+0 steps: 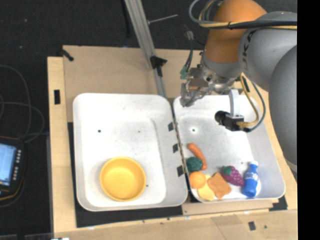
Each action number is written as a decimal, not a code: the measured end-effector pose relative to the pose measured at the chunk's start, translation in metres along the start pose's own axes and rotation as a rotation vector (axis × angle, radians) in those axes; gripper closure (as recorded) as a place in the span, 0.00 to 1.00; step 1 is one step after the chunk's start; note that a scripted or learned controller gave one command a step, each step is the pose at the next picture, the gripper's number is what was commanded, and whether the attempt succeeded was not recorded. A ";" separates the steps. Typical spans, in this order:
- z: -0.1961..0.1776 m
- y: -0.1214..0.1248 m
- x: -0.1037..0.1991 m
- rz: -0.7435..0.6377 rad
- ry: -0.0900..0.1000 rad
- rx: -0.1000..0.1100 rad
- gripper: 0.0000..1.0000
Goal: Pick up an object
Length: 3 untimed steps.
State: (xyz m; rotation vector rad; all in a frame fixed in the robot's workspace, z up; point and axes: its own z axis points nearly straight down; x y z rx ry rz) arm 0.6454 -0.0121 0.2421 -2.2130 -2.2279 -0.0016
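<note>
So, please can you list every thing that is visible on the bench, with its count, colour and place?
bins: 2, white, side by side on the bench
bowl: 1, yellow, near corner of left bin
carrot: 1, orange, right bin by the divider
orange fruit: 1, orange, right bin near edge
bread slice: 1, tan, beside the fruit
grapes: 1 bunch, purple, right bin
bottle: 1, blue, right bin near corner
gripper: 1, grey, over the right bin's far edge

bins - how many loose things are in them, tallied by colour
Yellow: 2, the bowl in the left bin and a yellow piece in the right bin
Orange: 3, the toy carrot, the round orange fruit and the flat orange piece
Purple: 1, the grapes
Blue: 1, the bottle
Total: 7
</note>
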 end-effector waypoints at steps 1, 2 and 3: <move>0.009 -0.018 0.043 0.001 -0.001 0.001 1.00; 0.013 -0.029 0.091 0.000 0.000 0.001 1.00; 0.013 -0.029 0.088 0.005 -0.001 0.000 0.00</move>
